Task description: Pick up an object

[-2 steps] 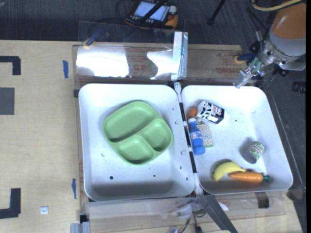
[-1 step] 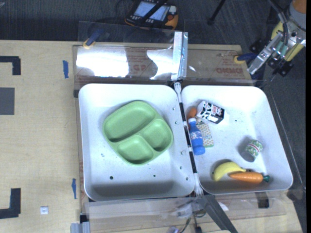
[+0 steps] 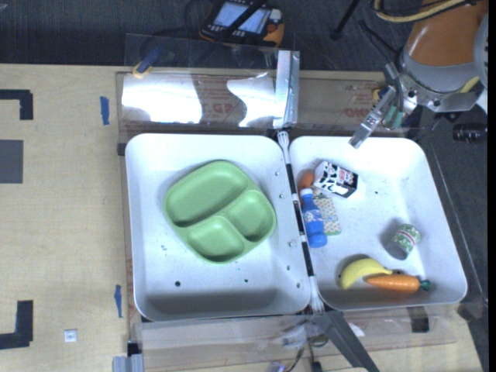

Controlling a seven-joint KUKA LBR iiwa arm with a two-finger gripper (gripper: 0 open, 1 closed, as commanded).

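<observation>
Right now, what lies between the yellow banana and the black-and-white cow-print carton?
In the camera view, only bare white bin floor lies between the yellow banana and the black-and-white cow-print carton.

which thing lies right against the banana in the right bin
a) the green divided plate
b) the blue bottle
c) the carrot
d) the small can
c: the carrot lies along the lower side of the banana at the near edge of the right bin, touching it, while the other things sit apart from it.
</observation>
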